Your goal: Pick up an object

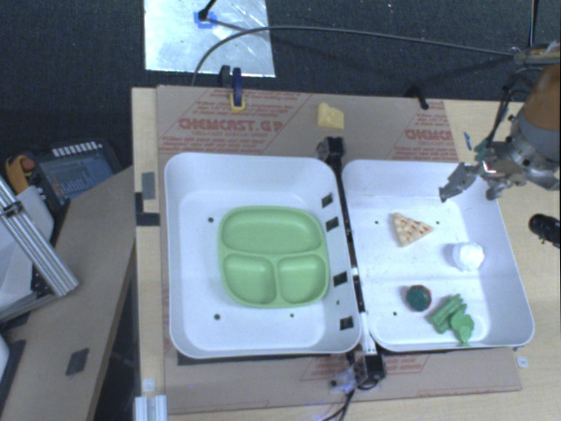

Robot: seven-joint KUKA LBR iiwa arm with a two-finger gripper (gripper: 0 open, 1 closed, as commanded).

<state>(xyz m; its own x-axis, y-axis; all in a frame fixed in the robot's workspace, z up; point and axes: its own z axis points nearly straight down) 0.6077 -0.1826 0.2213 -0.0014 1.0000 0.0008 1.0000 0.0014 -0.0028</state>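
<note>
- Your gripper (473, 182) hung fingers apart, holding nothing, over right bin (513, 261) far corner
- Pizza slice (410, 229) lay nearest, flat; fingers could've skidded over it
- White ball (466, 255) near the wall could've rolled

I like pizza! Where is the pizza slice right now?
The pizza slice lies in the right bin, toward its back left, behind the white ball and the dark green ball.
</note>
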